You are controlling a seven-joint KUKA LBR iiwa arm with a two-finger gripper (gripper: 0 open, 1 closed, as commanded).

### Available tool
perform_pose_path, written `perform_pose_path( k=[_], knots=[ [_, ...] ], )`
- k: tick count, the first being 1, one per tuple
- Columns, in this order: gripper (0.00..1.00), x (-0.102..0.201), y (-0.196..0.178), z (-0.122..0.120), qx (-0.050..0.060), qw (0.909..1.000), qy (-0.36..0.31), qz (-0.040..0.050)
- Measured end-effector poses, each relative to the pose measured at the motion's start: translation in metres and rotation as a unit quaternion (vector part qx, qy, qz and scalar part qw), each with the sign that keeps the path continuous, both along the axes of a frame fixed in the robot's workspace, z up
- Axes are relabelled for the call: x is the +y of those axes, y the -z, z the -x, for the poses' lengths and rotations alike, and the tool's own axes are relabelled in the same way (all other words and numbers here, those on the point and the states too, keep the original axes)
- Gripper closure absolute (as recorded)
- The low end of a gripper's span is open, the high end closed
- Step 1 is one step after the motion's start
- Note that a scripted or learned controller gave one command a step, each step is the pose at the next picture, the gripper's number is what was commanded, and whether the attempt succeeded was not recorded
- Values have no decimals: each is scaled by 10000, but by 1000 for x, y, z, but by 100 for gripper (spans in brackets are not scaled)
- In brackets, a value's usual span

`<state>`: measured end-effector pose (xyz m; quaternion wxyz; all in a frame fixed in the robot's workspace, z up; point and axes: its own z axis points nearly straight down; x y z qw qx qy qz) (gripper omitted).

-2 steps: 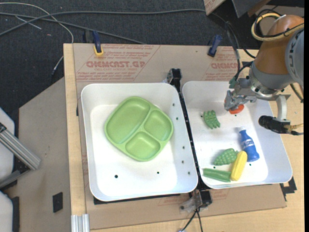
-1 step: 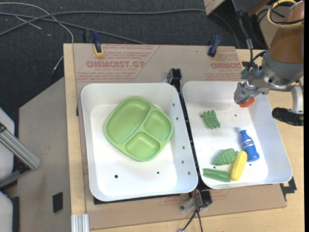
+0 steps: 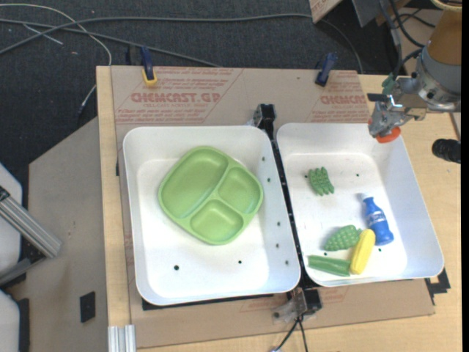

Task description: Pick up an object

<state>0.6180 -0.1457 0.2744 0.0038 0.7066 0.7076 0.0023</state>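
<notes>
Grey arm reaches in from the right, its end effector [image 3: 386, 123] poised over the right bin's [image 3: 412, 196] far right corner; whether it is open or closed cannot be told. Inside that bin a blue bottle [image 3: 376, 219] lies cap away, long axis near-far, just beside a yellow corn cob [image 3: 362, 251]. A green plate [image 3: 211, 194] sits in the left bin [image 3: 146, 255].

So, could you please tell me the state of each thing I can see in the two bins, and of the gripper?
Green divided plate: upright, nothing on it.
Blue bottle: lying on its side.
Yellow corn: lying, touching the bottle.
Green bean pod: lying flat.
Gripper: above the right bin's far edge.
</notes>
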Motion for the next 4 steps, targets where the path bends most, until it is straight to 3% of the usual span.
perform_pose_path(
  k=[1, 4],
  knots=[
    [100, 59, 5, 9, 54, 10000, -23, -26],
    [100, 210, 44, 65, 71, 10000, -17, -21]
  ],
)
